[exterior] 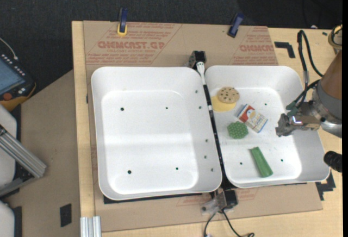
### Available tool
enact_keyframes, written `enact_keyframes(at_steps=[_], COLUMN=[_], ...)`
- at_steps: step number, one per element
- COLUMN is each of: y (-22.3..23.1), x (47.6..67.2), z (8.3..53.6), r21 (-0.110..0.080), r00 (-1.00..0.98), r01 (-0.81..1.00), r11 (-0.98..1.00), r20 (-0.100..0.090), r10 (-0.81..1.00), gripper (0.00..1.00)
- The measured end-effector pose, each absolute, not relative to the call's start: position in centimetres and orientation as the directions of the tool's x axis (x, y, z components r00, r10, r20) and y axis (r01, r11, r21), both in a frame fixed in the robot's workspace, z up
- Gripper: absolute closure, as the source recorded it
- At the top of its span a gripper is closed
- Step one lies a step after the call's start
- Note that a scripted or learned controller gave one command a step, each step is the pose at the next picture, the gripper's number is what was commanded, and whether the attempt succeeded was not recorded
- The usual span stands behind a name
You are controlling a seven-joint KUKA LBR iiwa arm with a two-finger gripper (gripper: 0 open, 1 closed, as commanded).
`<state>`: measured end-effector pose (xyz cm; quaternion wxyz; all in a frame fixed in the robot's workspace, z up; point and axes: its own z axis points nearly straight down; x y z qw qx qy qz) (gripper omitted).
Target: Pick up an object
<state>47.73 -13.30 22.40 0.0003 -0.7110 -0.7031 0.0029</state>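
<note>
The surface [163,40] carries two shallow white bins side by side. The left bin [103,122] shows bare white floor with small dark holes.

The right bin [272,75] contains four objects:
- A round yellow piece with a tan, dark-speckled cookie-like top [226,98], near the bin's left wall toward the far edge.
- A small red-and-white box [252,117] with printed faces, lying tilted near the bin's centre.
- A round green bumpy object [237,131], just beside the box on the side toward the near-left corner.
- A long green block [261,162], lying at a slant near the bin's near edge.

The gripper [283,127] sits over the right side of the right bin, apart from the box. Its opening state cannot be determined.
</note>
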Motion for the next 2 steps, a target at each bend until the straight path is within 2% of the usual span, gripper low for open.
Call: enact_keyframes(at_steps=[1, 2], y=[-7.0, -2.3], x=[49.1, 47.9], z=[27.4, 25.6], r21=[0.006, -0.004], r00=[-0.007, -0.005], r01=[1.0, 1.0], r11=[0.007, 0.005], r20=[0.0, 0.003], r10=[1.0, 1.0], gripper=[1.0, 1.0])
